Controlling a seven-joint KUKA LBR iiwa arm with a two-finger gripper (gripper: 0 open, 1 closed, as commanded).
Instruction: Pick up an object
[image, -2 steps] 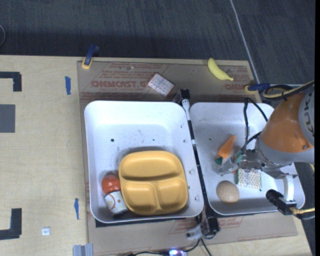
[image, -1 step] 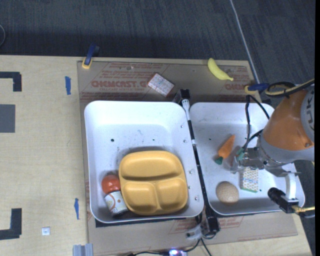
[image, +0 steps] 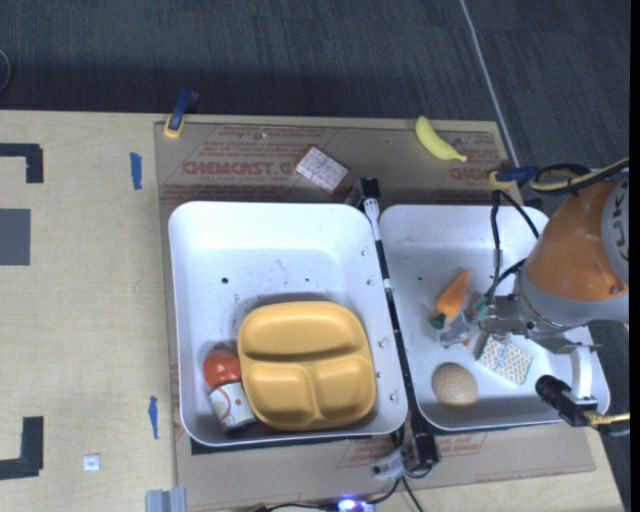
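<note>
In the right bin (image: 420, 240), my gripper (image: 474, 326) hangs low near the middle, with the arm coming in from the right. An orange carrot with a green end (image: 452, 296) lies just left of the gripper, close to it or touching it. A white patterned packet (image: 505, 360) lies right below the gripper, partly under the wrist. Near the front of this bin sits a tan egg-shaped ball (image: 455, 384). I see nothing held between the fingers.
The left bin (image: 200, 250) holds a yellow compartment tray (image: 305, 362) and a small red-capped bottle (image: 226, 388) at its front left. Behind the bins, a yellow banana (image: 438, 140) and a patterned packet (image: 321, 168) lie on the cardboard.
</note>
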